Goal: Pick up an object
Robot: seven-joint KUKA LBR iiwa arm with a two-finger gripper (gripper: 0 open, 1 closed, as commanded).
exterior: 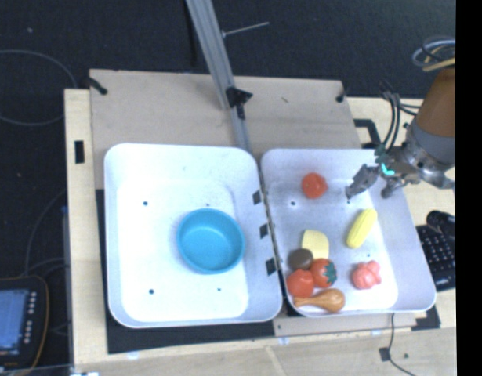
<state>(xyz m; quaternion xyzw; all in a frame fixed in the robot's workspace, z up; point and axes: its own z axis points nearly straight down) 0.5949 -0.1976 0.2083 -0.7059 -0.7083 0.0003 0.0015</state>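
The claw (375, 182) hangs over the upper right part of the right bin (284, 171), its two dark fingers spread apart with nothing between them. One finger (358, 183) points down and left toward the bin floor; the other sits nearer the wrist, by a small green light. Above it the grey arm with its orange band (439, 112) comes in from the right edge.

Just below the claw lies a yellow corn cob (361, 228), tilted, not touching the fingers. To the claw's left, a little apart, rests a small red-orange ball (314, 185). Further down the bin sit a pale yellow block (316, 243), a brown round piece (300, 258) touching it, a red tomato with a green top (324, 272), an orange-red piece (300, 283), a tan gourd (325, 299) along the lower rim, and a pink-red lumpy fruit (367, 275).

The left bin (131, 171) holds a blue bowl (211, 240), upright, well apart from the claw.
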